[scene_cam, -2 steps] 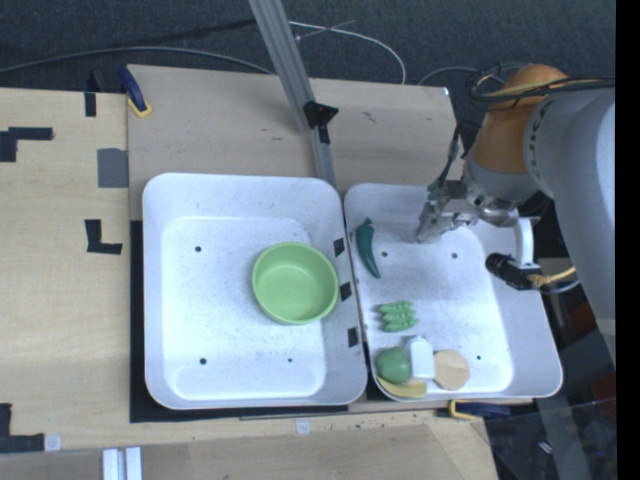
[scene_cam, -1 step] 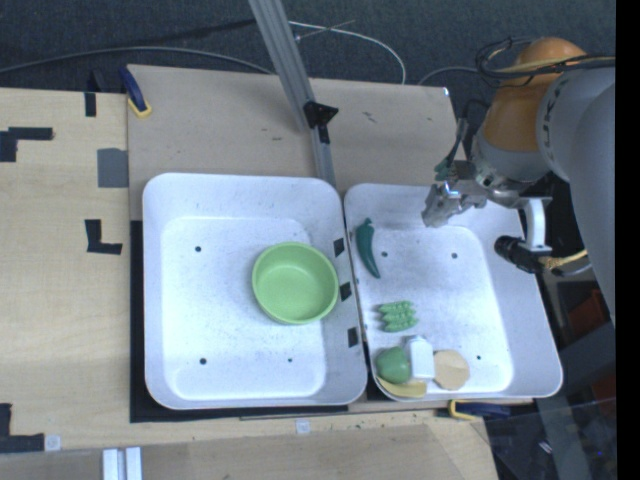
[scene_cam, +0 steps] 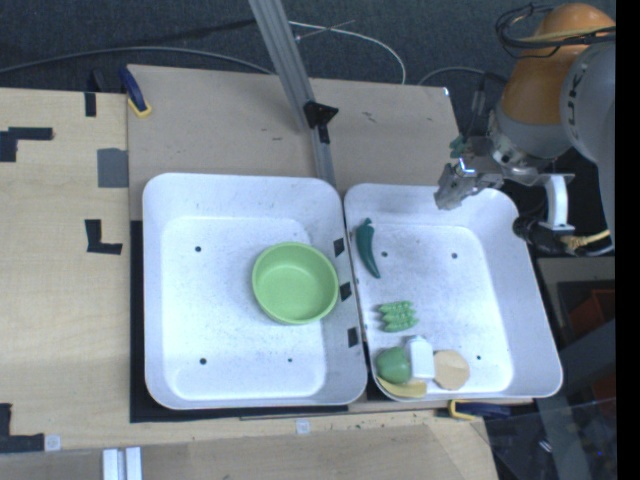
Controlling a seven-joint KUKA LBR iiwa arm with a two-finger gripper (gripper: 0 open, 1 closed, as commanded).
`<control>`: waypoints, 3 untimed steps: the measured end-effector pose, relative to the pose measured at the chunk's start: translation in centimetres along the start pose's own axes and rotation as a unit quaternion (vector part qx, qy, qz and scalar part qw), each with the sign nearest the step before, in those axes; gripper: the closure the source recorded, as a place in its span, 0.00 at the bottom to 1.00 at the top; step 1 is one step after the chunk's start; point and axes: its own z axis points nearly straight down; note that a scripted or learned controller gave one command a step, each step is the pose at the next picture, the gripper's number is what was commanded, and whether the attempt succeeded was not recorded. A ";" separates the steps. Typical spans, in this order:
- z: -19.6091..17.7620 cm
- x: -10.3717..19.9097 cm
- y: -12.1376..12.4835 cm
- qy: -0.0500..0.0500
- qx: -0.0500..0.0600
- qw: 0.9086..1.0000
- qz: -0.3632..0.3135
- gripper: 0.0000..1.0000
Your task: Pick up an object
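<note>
My gripper (scene_cam: pixel 452 190) hangs over the far rim of the right bin (scene_cam: pixel 500 298), near its back right corner, with nothing visible between its fingers. In that bin a dark green pepper (scene_cam: pixel 366 247) lies by the left wall. A light green pea pod (scene_cam: pixel 397 315) rests lower down. At the near edge a green round piece (scene_cam: pixel 394 365), a white block (scene_cam: pixel 420 356), a tan round piece (scene_cam: pixel 451 369) and a yellow piece (scene_cam: pixel 402 389) huddle together. A green bowl (scene_cam: pixel 294 283) sits in the left bin (scene_cam: pixel 200 298).
A grey pole (scene_cam: pixel 285 48) slants across the bench behind the bins, ending at a black clamp (scene_cam: pixel 319 115). Cables trail over the dark floor at the back. The arm's orange band (scene_cam: pixel 545 63) rises at the upper right.
</note>
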 end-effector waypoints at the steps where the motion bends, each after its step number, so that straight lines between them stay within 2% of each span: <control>1: -1.1 0.1 0.1 0.001 0.002 1.000 0.000 1.00; 2: -0.8 5.4 0.6 0.001 0.003 1.000 -0.002 1.00; 3: 0.0 10.9 -0.3 0.001 0.004 1.000 -0.002 1.00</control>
